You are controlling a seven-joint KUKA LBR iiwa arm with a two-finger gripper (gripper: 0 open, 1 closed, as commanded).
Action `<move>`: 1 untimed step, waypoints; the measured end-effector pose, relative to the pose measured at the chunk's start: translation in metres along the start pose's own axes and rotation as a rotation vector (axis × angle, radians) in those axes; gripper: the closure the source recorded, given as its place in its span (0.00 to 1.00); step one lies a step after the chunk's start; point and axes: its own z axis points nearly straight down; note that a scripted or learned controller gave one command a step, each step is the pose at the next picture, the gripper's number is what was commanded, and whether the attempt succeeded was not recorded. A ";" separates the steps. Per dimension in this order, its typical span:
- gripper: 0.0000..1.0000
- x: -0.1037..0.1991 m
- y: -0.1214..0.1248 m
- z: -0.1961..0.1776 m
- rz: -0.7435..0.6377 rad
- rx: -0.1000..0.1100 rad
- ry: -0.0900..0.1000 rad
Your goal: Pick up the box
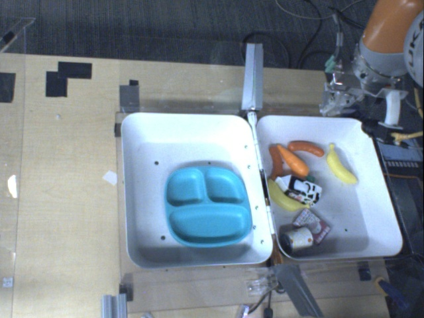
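The box is a small carton with a black-and-white pattern. It lies in the middle of the right bin, resting partly on a yellow banana. My gripper hangs over the back rim of the right bin, well behind the box and to its right, with nothing seen in it. The grey arm with its orange band rises from it at the top right.
Around the box lie an orange carrot, a sausage, a second banana, a patterned packet and a tin can. The left bin holds a blue divided plate. A metal post stands between the bins.
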 end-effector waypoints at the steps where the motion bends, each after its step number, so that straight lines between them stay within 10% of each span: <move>1: 1.00 0.099 -0.028 0.041 -0.041 0.001 0.001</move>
